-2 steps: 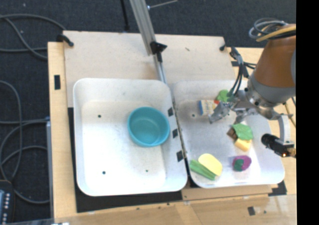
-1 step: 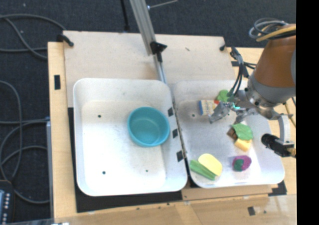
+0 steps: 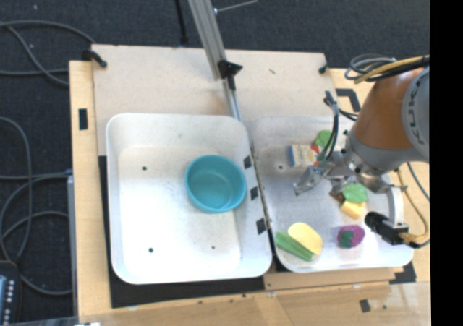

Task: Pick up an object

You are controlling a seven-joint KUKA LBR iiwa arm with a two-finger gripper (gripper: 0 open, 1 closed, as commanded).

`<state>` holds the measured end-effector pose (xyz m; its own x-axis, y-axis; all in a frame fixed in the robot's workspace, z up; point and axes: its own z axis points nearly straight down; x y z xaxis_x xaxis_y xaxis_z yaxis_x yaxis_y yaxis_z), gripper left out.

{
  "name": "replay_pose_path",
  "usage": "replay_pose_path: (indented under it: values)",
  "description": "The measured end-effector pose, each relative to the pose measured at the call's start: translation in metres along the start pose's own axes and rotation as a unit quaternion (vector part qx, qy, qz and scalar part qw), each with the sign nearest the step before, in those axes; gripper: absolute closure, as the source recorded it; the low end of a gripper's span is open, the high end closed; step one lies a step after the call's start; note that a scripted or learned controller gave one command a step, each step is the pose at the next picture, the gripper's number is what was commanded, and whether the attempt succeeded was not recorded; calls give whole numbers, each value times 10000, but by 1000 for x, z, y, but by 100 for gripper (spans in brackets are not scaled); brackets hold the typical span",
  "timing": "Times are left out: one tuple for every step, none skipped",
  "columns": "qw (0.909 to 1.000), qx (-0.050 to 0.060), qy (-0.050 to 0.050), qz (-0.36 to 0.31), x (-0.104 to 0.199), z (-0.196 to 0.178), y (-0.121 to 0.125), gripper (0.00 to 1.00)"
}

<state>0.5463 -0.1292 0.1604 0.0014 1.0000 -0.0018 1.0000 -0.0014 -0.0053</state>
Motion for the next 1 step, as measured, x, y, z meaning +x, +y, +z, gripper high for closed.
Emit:
replay_pose_path:
  values:
    - [10000, -4, -1, 2, -1, 53, -1, 0]
